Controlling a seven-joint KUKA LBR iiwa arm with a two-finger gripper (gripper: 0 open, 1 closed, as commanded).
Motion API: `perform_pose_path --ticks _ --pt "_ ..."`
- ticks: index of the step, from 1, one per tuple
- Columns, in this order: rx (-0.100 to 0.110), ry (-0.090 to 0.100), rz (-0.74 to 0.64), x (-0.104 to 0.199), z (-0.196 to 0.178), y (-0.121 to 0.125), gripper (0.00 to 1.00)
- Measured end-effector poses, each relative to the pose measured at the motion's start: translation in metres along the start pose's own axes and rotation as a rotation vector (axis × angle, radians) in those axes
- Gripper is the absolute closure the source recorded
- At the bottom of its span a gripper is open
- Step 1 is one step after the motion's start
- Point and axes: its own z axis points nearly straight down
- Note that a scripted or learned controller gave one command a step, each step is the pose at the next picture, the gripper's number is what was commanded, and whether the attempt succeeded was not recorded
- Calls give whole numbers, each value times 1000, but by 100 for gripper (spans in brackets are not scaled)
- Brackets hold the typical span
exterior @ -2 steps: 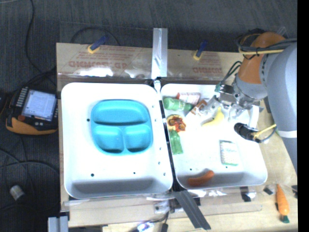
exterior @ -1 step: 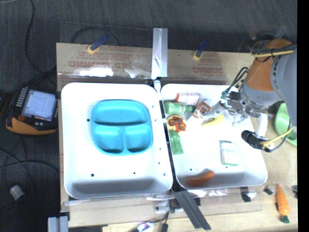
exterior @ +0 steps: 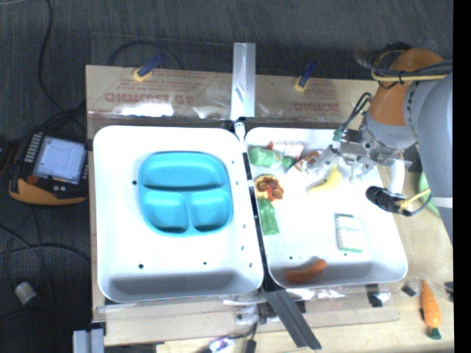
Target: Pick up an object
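Note:
The right bin (exterior: 383,267) holds several small items. A yellow banana-shaped piece (exterior: 326,179) lies near the bin's back, just below my gripper (exterior: 340,162), which hovers low over the back right of this bin. Left of the gripper lie a red and white item (exterior: 288,151) and a green piece (exterior: 259,157). A brown and red burger-like toy (exterior: 268,187) and a green strip (exterior: 268,218) sit along the bin's left wall. A white and green card (exterior: 349,233) lies at the middle right, and an orange sausage-shaped piece (exterior: 305,271) at the front.
The left bin (exterior: 118,271) holds a blue divided tray (exterior: 184,191). An orange carrot-like item (exterior: 431,311) lies on the bench outside the right bin's front corner. A handheld device (exterior: 53,166) sits on the floor at far left.

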Motion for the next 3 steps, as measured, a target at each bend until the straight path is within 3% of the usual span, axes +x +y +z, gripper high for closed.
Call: perform_pose_path --ticks 1,2,3 --pt "-4 -4 0 -1 -15 1 100" --pt "2 -7 2 -3 -11 -1 0" --pt "-55 -18 -22 28 0 -18 0"
